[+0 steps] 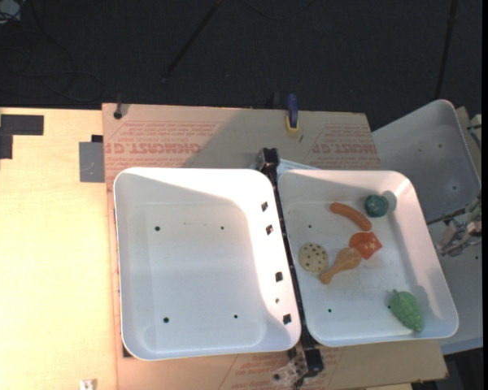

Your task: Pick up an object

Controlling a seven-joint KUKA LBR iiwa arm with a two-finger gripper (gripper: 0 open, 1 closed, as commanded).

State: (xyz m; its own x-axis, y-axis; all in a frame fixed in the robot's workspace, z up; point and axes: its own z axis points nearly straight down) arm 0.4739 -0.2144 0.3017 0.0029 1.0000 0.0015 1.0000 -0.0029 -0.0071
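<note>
Right bin [427, 242] holding a sausage [350, 215], teal ball [377, 205], red piece [366, 244], drumstick [341, 265], speckled cookie [312, 257], perhaps a green leafy toy [407, 310] (near corner), left bin [146, 218] alongside.

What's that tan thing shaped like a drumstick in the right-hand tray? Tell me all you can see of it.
The tan drumstick-shaped toy looks like smooth plastic: a plump rounded end tapering to a thin handle with a small knob. It lies flat on the floor of the right shallow white bin, slanted, fat end up and right, thin end down and left. Its fat end meets the small orange-red block. The round speckled cookie-like disc lies just to its left; whether they touch is unclear.
</note>
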